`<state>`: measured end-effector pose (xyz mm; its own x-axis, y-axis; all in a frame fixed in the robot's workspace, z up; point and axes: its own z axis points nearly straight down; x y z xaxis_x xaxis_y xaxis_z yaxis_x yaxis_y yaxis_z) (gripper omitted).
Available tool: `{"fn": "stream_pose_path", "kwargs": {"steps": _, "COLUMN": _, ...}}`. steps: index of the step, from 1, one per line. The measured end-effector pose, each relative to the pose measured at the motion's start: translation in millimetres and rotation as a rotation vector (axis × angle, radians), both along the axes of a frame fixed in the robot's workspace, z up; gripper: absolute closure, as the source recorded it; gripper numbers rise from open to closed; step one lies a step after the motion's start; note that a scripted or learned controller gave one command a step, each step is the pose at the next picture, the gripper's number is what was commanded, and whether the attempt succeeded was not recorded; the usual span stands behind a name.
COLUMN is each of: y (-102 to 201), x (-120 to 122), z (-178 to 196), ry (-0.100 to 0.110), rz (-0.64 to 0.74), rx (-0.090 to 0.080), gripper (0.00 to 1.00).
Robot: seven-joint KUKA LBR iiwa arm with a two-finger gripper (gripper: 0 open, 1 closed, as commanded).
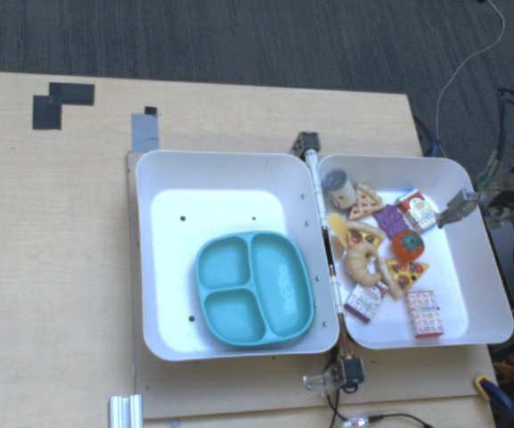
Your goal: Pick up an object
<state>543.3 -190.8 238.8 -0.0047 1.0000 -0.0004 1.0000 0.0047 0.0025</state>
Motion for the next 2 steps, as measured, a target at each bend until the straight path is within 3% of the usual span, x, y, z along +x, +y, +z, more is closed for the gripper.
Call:
{"fn": "stream_pose_path", "kwargs": {"steps": 1, "y": 8.5, "x": 52.3, "z": -150.6, "ry": -0.008, "rz": 0.001, "rx": -0.001, "gripper": 0.00}}
{"fn": "stream_pose_path", "kwargs": {"steps": 2, "y": 9.0, "x": 53.9, "z": -138.8, "ry": -0.012, "rz": 0.003, "rx": -0.001, "gripper": 1.00}}
